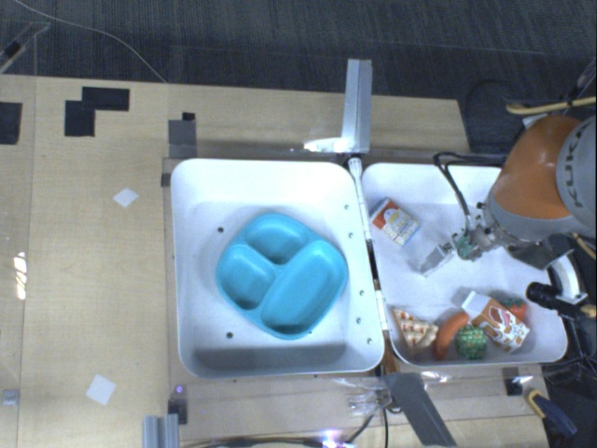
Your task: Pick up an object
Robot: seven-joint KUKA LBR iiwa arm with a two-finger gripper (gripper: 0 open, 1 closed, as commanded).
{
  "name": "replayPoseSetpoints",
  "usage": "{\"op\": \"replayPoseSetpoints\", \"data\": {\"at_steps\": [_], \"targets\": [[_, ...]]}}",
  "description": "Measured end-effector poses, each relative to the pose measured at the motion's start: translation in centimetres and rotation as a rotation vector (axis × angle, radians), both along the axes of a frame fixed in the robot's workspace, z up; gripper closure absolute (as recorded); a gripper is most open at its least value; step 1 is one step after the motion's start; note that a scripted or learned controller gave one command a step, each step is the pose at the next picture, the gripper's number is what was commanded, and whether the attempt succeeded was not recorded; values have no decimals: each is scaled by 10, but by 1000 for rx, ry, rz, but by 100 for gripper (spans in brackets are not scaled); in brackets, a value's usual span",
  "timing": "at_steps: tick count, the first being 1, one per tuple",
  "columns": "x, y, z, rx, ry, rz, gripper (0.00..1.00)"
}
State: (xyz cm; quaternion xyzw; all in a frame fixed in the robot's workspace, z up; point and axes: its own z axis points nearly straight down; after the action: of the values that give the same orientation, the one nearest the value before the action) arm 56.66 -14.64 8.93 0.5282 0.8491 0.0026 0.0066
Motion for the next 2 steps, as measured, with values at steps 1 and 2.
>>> {"op": "replayPoseSetpoints", "data": {"at_steps": [1,2], "targets": [[-17,-60,74,-2,7,181,0],[-61,-41,44,0,10,149,0]]}}
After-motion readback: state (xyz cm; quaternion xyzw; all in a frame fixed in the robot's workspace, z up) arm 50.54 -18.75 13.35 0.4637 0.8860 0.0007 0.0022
